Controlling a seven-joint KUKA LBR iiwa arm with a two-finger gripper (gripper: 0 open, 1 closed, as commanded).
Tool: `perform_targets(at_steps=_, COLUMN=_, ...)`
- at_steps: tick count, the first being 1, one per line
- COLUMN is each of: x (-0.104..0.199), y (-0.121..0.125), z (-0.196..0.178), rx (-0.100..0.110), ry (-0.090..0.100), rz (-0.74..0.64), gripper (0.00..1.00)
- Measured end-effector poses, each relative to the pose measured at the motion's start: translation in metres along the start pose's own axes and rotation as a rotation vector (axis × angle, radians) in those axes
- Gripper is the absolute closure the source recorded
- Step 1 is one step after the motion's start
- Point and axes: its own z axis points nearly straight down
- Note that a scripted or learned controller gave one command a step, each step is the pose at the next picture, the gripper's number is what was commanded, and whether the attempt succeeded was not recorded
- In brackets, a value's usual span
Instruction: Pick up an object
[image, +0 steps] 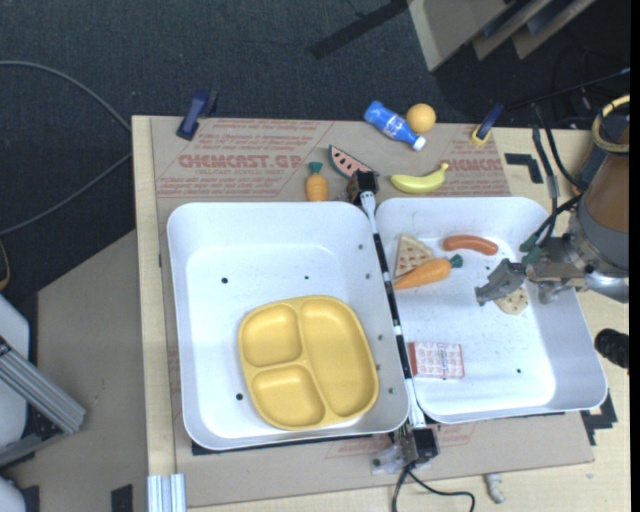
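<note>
From the camera view above the table (250, 150) we see two white bins side by side: the left bin (200, 240) holds a yellow divided plate (305, 360), and the right bin (560, 380) holds the loose toy food we might pick from. Our gripper (497, 288) reaches in from the right and hangs low over the right bin's far-right part, just above a small tan cookie-like piece (514, 301) that peeks out beneath its tip; whether it touches that piece we cannot tell, nor can we tell how the gripper is set, open or closed, since the dark grey tip is too small and blurred. We judge that piece the nearest candidate, lying almost directly under the gripper and slightly toward us. A toy sausage (470, 243) lies just beyond the gripper, its long axis running left to right. A toy carrot (425, 273) lies to the gripper's left, long axis also roughly left to right, beside a waffle wedge (408, 252). A red-patterned card (437, 360) lies nearer the front edge.
</note>
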Motion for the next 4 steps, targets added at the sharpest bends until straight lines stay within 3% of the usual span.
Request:
perform_targets(at_steps=1, x=-0.048, y=0.101, z=0.045, rx=0.0, ry=-0.001, rz=0.001, gripper=0.0)
perform_targets(at_steps=2, x=0.008, y=0.158, z=0.108, rx=0.0, ry=0.001, rz=-0.001, gripper=0.0)
perform_targets(at_steps=3, x=-0.026, y=0.177, z=0.162, rx=-0.017, ry=-0.003, rz=-0.002, gripper=0.0)
perform_targets(at_steps=4, x=-0.027, y=0.178, z=0.15, rx=-0.021, ry=-0.007, rz=-0.002, gripper=1.0)
